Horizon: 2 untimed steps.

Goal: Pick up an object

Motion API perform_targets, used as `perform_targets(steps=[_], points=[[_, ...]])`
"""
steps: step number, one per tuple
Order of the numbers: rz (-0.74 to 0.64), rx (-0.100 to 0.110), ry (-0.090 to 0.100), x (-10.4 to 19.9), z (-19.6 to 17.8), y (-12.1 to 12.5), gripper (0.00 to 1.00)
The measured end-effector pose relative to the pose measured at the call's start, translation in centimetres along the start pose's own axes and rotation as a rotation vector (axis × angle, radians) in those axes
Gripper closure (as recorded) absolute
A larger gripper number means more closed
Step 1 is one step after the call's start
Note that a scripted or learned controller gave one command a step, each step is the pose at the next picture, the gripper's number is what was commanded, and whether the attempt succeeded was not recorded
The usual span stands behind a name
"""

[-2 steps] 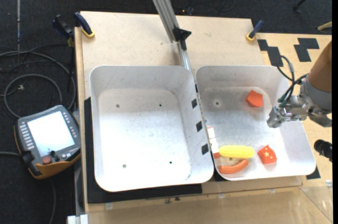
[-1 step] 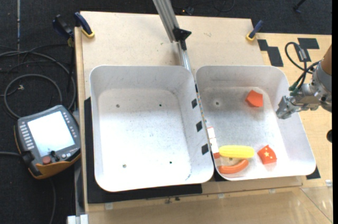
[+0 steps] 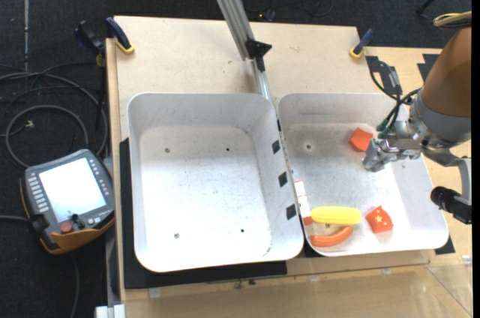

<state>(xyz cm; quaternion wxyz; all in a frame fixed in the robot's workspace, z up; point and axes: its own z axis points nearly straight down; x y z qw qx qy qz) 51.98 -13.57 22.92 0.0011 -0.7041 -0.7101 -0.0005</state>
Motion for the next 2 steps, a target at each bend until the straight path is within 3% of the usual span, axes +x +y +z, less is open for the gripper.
perform_targets(steps=[2], points=[[-0.001,-0.002,-0.001,11.6,-1.2,1.6,1.00]])
